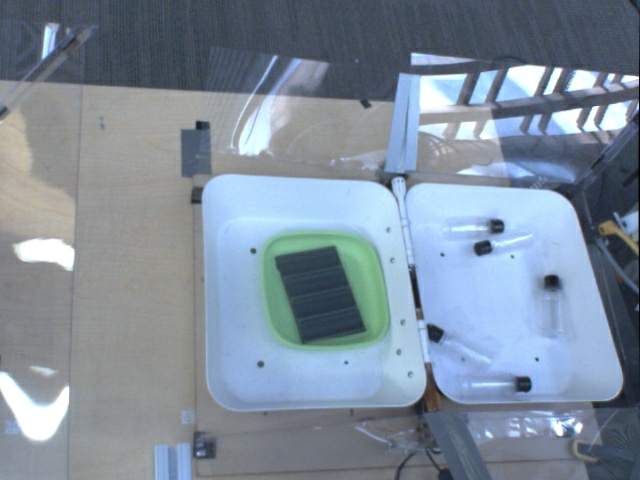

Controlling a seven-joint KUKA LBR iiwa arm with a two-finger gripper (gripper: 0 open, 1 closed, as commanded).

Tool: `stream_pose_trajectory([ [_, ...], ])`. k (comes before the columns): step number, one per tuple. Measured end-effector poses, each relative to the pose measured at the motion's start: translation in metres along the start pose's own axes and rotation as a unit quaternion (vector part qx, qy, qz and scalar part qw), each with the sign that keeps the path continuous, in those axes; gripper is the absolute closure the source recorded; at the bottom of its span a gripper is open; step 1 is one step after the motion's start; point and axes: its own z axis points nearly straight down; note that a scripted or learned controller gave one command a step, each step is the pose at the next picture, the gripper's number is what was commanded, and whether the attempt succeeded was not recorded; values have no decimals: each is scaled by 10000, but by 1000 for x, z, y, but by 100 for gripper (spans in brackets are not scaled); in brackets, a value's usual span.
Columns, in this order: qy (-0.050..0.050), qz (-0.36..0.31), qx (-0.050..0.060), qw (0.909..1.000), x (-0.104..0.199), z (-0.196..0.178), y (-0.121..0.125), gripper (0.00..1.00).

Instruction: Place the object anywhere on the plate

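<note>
Lay flat on the green plate (372,268) in the left bin (230,368): a dark ribbed block (319,294), near plate centre. Scattered in the right bin (580,368), at 3 o'clock from the plate: clear vials (551,303) with black caps. Hand state: cannot tell.

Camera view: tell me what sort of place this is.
Probably a robot test bench in a lab or workshop: two shallow white bins, the left bin and the right bin, on a wooden bench, with clear vials as practice objects and carpet beyond.
</note>
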Motion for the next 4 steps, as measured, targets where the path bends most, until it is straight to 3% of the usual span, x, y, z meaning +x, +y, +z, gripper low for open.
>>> stream_pose_trajectory([
  [1, 3, 346, 16, 9994, 0, 6, 0, 0],
  [2, -9, 368, 31, 9993, 0, 60, -1, 0],
  [3, -7, 370, 32, 9993, 0, 63, -2, 0],
  [4, 20, 339, -3, 9994, 1, -23, 0, 0],
])
